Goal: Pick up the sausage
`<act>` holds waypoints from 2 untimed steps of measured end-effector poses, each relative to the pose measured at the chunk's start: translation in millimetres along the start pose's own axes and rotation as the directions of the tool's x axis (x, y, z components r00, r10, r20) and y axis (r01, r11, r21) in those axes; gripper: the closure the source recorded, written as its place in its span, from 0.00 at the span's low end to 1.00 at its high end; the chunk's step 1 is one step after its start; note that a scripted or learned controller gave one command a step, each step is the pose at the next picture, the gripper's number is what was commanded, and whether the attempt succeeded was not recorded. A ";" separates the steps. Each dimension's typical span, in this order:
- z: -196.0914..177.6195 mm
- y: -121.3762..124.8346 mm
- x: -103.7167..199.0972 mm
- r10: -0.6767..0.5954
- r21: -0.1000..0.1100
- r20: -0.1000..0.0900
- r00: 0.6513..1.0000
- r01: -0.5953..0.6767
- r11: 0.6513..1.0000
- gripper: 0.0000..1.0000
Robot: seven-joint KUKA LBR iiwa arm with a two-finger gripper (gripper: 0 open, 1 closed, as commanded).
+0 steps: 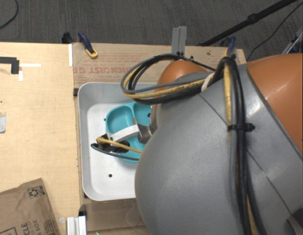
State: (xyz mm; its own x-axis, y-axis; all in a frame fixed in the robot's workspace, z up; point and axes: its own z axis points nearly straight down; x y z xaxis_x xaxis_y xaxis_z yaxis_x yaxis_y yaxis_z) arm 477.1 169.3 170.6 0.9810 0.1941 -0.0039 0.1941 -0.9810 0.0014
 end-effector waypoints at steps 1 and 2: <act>78.8 63.4 17.4 -0.016 0.002 -0.002 1.000 0.016 1.000 0.00; 78.8 -2.0 48.0 -0.196 -0.005 -0.001 0.981 0.196 0.981 0.00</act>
